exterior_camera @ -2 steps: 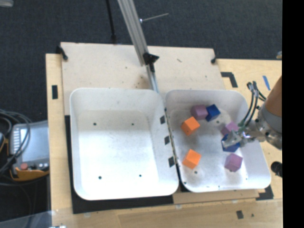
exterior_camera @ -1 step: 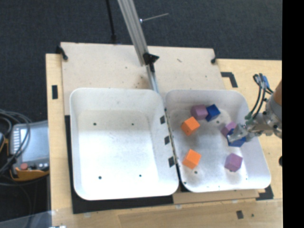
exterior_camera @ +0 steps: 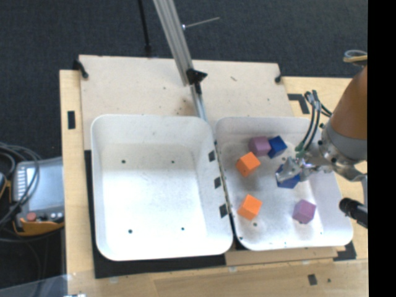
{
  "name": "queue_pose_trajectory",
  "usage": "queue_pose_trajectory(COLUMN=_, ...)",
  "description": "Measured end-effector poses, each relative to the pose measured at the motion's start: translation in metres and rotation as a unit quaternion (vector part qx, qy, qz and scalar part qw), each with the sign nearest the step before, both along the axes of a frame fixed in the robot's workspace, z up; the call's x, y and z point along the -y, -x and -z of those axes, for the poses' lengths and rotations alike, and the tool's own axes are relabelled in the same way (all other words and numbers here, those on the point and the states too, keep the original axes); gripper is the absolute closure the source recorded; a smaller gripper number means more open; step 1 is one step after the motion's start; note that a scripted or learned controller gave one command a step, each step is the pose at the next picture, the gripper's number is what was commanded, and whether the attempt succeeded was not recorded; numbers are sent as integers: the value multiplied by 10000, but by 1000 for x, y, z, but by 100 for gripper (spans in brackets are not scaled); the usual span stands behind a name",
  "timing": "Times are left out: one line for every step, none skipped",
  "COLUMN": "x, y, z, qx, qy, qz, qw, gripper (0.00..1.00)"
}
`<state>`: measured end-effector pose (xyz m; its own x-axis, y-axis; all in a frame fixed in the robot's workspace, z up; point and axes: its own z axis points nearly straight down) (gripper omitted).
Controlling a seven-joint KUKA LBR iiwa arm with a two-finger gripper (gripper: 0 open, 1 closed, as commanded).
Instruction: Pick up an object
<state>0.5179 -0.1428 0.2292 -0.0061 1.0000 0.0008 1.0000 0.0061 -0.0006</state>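
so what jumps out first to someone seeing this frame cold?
Probably the coloured blocks scattered in the right bin: two orange cubes, two purple ones and a blue cube beside the upper purple one. Next, the arm coming in from the right, its gripper low over a blue object mid-bin. The left bin is plain white by contrast.

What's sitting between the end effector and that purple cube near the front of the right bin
Nothing visible. The end effector is over a blue block in the right bin, and only bare bin floor lies between it and the purple cube.
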Motion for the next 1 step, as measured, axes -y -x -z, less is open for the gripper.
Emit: queue_pose_trajectory(x=-46, y=-12, z=6, qx=-10, qy=-5, qz=-2, qw=10000, gripper=100)
